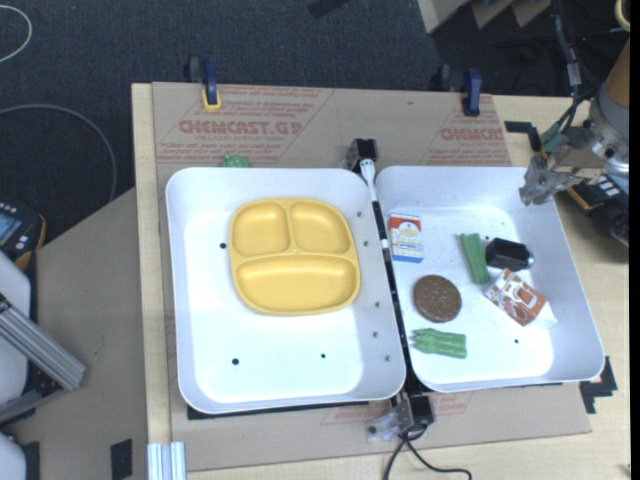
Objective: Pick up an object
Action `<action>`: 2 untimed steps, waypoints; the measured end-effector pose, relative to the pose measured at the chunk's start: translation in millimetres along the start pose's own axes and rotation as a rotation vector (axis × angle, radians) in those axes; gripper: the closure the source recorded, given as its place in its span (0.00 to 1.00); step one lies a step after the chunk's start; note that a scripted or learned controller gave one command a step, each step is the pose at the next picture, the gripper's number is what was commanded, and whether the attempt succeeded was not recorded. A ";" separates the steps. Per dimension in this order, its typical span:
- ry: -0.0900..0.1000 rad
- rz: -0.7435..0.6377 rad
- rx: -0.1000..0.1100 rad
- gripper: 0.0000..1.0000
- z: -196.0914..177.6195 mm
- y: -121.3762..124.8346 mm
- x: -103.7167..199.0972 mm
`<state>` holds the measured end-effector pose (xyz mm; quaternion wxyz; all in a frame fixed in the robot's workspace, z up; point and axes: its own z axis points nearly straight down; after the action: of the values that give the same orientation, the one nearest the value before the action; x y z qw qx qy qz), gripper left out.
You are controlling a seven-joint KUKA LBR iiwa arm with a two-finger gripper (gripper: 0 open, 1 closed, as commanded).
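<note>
Gripper at right bin's upper-right corner; jaws' state: cannot tell. Objects lie untouched mid-bin: black block, brown disc. Nothing lifted; descent and grasp remain

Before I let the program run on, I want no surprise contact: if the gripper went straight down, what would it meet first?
Probably the right bin's far right rim or bare floor. The gripper hangs over that corner, but depth is unclear.

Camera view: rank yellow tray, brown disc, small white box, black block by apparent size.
1. yellow tray, by far
2. brown disc
3. small white box, close to the disc
4. black block
</note>
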<state>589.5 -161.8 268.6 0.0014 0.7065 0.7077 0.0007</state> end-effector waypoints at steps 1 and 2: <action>0.002 0.008 0.009 1.00 48.4 -37.3 -56.0; -0.003 -0.002 -0.005 1.00 107.3 54.0 -61.8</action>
<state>643.9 -223.6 161.5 0.0044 0.7057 0.7085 0.0016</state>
